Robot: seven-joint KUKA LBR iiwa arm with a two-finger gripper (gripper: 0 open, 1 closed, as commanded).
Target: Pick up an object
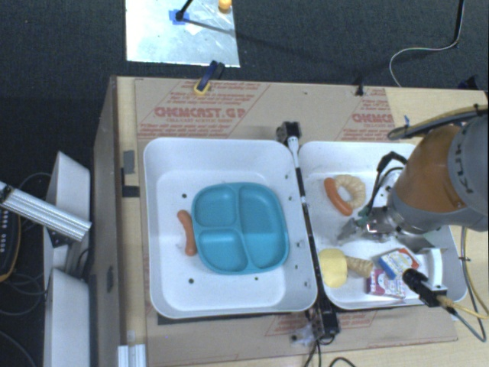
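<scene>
Pick not yet made, by my reading. The gripper (357, 231) sits low in the right bin (317, 159), mid-floor, among candidates: hot dog (341, 193) toward the bin's far edge, yellow piece (333, 267) and small carton (391, 272) along its near edge. Fingers too blurred; I cannot tell whether spread or pinching. Nothing visibly lifted. Left bin (164, 297) holds the blue divided plate (238, 228).

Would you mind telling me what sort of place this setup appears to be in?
Probably a robotics lab bench for grasping trials: an arm reaches over two white bins holding toy food and a blue tray, on a protective board, with loose cables on dark carpet.
</scene>
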